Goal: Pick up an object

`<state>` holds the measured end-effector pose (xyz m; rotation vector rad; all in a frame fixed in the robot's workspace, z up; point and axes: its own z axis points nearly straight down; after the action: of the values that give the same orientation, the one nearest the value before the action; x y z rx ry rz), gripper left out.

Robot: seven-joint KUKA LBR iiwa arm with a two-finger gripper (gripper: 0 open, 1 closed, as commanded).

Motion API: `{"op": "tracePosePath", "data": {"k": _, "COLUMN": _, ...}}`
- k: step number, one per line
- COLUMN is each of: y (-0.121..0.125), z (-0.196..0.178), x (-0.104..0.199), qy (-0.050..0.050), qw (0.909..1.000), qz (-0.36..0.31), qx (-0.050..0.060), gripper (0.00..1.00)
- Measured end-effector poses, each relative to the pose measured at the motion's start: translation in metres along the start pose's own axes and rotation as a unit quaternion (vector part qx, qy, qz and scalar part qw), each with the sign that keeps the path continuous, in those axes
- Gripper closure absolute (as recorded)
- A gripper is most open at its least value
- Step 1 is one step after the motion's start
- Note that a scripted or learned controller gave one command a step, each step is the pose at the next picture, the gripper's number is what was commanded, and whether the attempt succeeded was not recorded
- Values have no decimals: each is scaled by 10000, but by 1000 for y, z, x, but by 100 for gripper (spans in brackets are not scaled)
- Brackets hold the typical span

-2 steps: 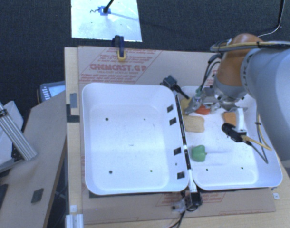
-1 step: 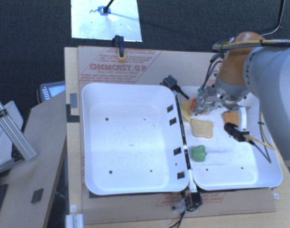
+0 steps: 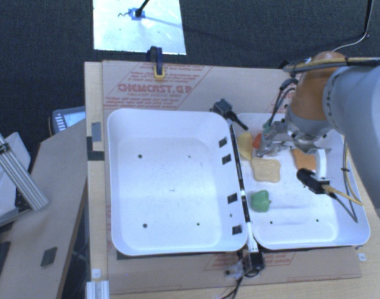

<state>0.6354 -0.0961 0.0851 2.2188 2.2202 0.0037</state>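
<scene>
From my seat at the remote station I see the arm reaching in from the right and bent low over the right bin. The jaws, as I call the gripper, sit down among the objects at the back of that bin, but I cannot tell whether they stand apart or together: the wrist and its cabling cover them from this angle.

The candidates all lie in the right bin. A pale yellow flat piece rests just in front of the jaws; another pale piece lies beside the divider; something red-orange peeks out next to the wrist; an orange piece lies to the right, partly under the arm; and a small green object sits apart, nearer the front. The left bin lies alongside.

My judgement is that these are light toy-like items. The flat yellow piece looks thin and lies flush on the floor, so I would take it by an edge, expecting it to slide. The green object looks rounded and chunkier, an easier pinch across its middle.

The red-orange thing is mostly hidden, so I cannot name its shape. A black fitting with cable crosses the bin.
</scene>
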Motion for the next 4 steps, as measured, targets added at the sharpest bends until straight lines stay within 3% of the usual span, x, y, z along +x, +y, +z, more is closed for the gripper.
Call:
{"op": "tracePosePath", "data": {"k": 1, "y": 10, "z": 1, "x": -23, "qy": 18, "qw": 10000, "qz": -3, "qx": 81, "gripper": 100}}
{"op": "tracePosePath", "data": {"k": 2, "y": 4, "z": 1, "x": -36, "qy": 6, "qw": 10000, "qz": 3, "qx": 39, "gripper": 100}}
{"op": "tracePosePath", "data": {"k": 3, "y": -53, "z": 1, "x": -10, "qy": 10, "qw": 10000, "qz": -1, "qx": 34, "gripper": 100}}
{"op": "tracePosePath", "data": {"k": 4, "y": -132, "z": 1, "x": -10, "qy": 8, "qw": 10000, "qz": 13, "qx": 46, "gripper": 100}}
